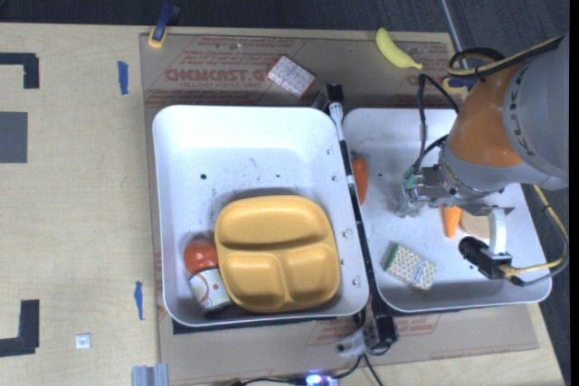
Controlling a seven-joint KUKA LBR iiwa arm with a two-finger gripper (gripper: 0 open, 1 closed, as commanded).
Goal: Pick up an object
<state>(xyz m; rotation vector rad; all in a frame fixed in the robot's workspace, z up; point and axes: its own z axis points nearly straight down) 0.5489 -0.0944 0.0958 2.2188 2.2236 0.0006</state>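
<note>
Yellow plastic takes up most of the left bin (172,149): a moulded tray (276,249) lies against its near edge, and a small can (206,280) with an orange top is wedged between the tray and the near left corner. Nothing on that side is being reached for.

The work is in the right bin (389,136). A carrot (360,178) lies along its left wall, about midway down. A patterned pad (410,266) sits near the near edge, left of centre. The gripper (412,192) is low over the middle of the bin floor, between carrot and pad, touching neither as far as I can see. Whether it is released or clenched I cannot tell; the wrist hides too much of it. Just to its right, partly under the arm, is an orange piece (450,221), standing near the right half of the floor.

My reading is that the pick is not yet made. No object can be seen in the gripper, and each one appears to rest on the bin floor. The approach looks done. What is left is to close on something, most likely the orange piece or the carrot since they are closest, and then lift it clear.
</note>
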